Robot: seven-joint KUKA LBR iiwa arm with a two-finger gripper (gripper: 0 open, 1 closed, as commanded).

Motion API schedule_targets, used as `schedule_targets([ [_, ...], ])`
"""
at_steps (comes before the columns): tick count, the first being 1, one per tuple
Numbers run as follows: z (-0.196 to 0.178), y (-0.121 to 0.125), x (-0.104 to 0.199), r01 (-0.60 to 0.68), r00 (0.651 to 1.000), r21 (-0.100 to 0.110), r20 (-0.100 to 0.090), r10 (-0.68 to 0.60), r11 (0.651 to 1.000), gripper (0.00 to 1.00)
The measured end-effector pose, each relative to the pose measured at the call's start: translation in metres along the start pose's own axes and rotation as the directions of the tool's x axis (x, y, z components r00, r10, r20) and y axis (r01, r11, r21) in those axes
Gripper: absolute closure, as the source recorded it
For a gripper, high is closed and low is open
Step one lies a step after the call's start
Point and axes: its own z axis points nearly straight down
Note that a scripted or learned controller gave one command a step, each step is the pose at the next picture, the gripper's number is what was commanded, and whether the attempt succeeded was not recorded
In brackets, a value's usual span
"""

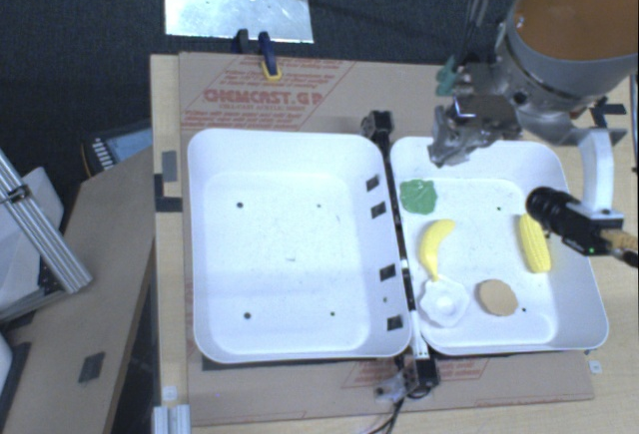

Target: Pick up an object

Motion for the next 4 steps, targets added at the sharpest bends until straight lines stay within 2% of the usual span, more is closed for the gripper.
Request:
schedule_targets([
  [1, 0.053, -0.001, 0.034, 0.006, 1.0, 0.018, 0.004, -0.006, 1.0, 1.0],
  [2, 0.09, -0.002, 0.08, 0.007, 1.0, 0.019, 0.003, -0.007, 1.0, 1.0],
  [3, 0.002, 0.0, 0.123, 0.007, 1.0, 0.006, -0.003, -0.007, 1.0, 1.0],
  [4, -0.038, 0.001, 0.152, 0.006, 1.0, 0.011, 0.0, -0.006, 1.0, 1.0],
])
